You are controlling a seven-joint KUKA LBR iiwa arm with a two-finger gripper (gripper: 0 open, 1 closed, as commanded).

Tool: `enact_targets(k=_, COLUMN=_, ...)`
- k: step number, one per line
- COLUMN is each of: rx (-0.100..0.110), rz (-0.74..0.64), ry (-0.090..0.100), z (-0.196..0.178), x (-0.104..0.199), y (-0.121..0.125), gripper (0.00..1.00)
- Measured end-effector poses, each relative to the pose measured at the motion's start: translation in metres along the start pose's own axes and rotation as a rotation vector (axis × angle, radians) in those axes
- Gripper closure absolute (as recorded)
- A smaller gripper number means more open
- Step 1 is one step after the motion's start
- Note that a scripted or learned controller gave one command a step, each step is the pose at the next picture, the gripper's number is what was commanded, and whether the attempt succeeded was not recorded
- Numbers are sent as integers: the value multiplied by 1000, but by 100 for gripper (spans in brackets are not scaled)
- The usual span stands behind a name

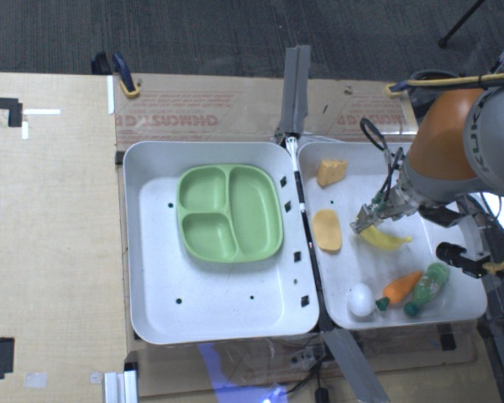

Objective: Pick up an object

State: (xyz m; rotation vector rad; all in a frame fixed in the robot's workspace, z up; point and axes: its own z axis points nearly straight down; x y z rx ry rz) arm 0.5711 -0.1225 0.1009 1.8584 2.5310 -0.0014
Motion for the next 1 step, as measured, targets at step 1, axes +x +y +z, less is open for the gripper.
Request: enact_targets(k=1, rx=1, rz=123, ry=0, z=-91, x=42, y=50, gripper=100)
